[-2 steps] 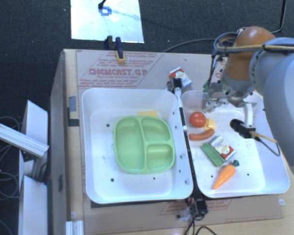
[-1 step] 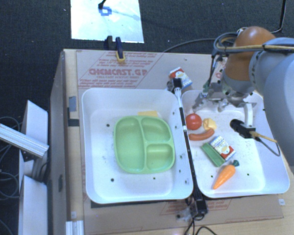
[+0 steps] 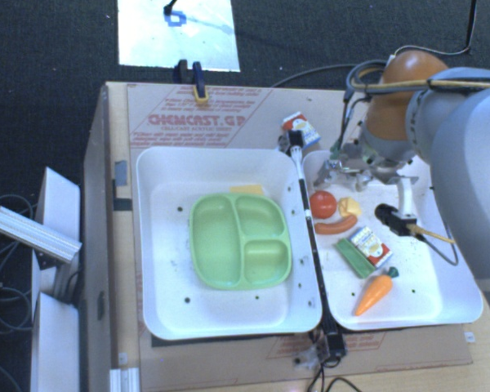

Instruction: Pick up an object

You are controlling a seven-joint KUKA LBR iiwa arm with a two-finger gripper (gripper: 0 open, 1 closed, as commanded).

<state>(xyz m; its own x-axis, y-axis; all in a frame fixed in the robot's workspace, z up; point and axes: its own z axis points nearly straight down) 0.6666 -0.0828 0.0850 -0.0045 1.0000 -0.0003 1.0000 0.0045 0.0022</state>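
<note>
You've got the gripper [image 3: 349, 170] hovering just above the tomato [image 3: 323, 203] in the right bin [image 3: 457, 300], jaws' state can't tell, w/ sausage [image 3: 336, 224], carton [image 3: 365, 250] & carrot [image 3: 374, 291] below the tomato.

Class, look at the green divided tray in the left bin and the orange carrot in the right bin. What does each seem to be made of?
The green divided tray looks like moulded plastic: one even pale green, smooth, rounded compartment ridges with a soft sheen. The orange carrot seems a plastic toy, probably: uniform bright colour, smooth surface, neat green top. Rubber cannot be ruled out.
</note>
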